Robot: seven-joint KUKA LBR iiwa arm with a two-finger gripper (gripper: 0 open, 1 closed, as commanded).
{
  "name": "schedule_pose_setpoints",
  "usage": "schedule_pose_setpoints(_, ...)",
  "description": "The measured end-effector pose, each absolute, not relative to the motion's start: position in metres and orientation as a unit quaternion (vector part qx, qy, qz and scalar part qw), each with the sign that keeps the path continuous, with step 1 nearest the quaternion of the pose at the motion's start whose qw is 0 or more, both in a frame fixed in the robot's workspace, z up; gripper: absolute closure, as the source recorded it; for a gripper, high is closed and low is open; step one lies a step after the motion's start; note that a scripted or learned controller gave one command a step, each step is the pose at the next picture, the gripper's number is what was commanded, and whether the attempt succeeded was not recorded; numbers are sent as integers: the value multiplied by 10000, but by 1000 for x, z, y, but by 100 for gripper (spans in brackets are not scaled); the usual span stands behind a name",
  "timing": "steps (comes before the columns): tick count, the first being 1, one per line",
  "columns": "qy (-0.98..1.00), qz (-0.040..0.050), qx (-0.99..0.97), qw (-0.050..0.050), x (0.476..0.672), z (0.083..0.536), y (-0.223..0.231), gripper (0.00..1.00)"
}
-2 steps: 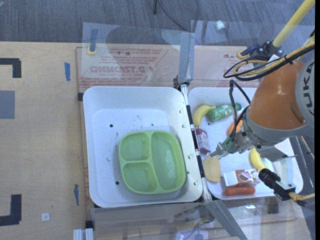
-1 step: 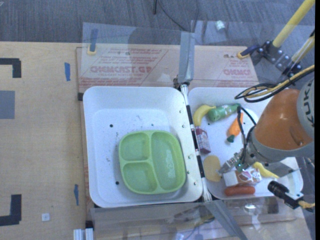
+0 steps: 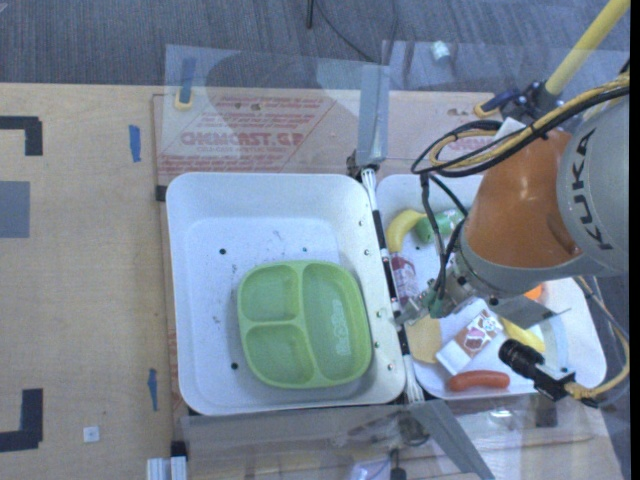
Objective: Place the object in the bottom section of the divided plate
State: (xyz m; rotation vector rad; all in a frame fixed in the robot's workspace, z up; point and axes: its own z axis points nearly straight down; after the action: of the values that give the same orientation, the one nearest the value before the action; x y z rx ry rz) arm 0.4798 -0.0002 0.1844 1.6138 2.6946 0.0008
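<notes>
The divided plate (image 3: 304, 323) looks like smooth, slightly glossy green plastic; the left bin (image 3: 200, 218) is matt white plastic, speckled; the bench (image 3: 80, 268) shows pale wood; the arm's orange band (image 3: 515, 213) shines.

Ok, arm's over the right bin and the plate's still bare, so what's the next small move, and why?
Probably a short descent onto one item in the right bin, such as the sausage. The green divided plate in the left bin holds nothing, and the arm hangs over the pile, hiding its gripper, so no grasp is confirmed.

A robotics lab: a grey-and-orange KUKA arm (image 3: 540, 218) with yellow cables (image 3: 520, 133) works over two shallow white plastic bins (image 3: 190, 218) on a pale wooden tabletop (image 3: 80, 268) marked with blue tape (image 3: 134, 143), above grey carpet (image 3: 150, 8).
</notes>
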Motion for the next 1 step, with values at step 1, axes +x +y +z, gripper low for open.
schedule_pose_setpoints(1,8127,0,5827,5,479,184,84,100)
